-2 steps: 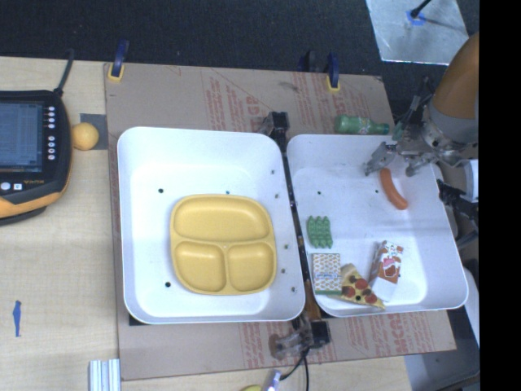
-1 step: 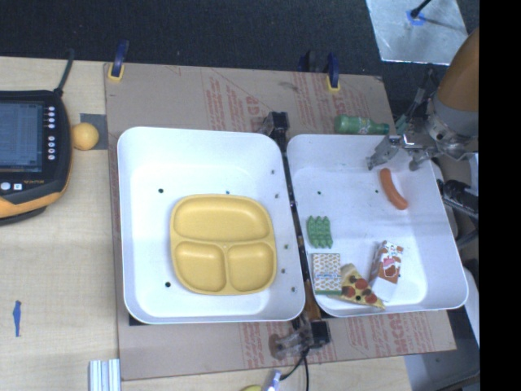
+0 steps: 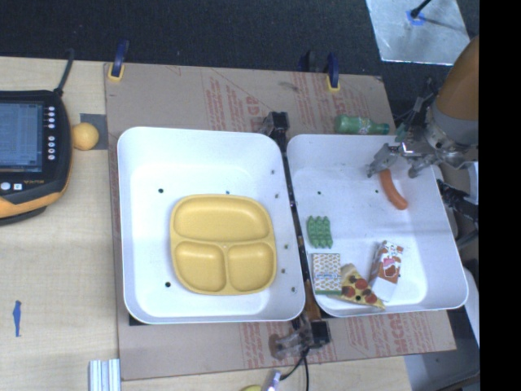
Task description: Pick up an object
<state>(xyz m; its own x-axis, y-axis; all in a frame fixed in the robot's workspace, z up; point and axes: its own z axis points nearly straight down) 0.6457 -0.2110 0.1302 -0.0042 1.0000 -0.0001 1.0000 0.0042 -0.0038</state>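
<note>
Reaching in over the right bin (image 3: 456, 243), my gripper (image 3: 399, 160) hangs at the far end of the toy hot dog (image 3: 394, 191); I judge that my target. Fingers look splayed, grasping nothing. Nearer than the hot dog lie green blocks (image 3: 319, 231) and a pizza slice (image 3: 358, 287). Cardboard (image 3: 212, 96) covers the counter (image 3: 49, 300).

The arm (image 3: 457, 88) is cut off by the right side of the view, so only its orange band and wrist show. Whether the jaws of the gripper (image 3: 397, 158) are parted or closed is too small and cluttered to tell. The printing on the small packets (image 3: 389, 265) in the right bin (image 3: 342, 169) cannot be read. The control pendant (image 3: 28, 153) runs off the left edge. The green bottle (image 3: 361, 125) behind the bin is blurred.
</note>
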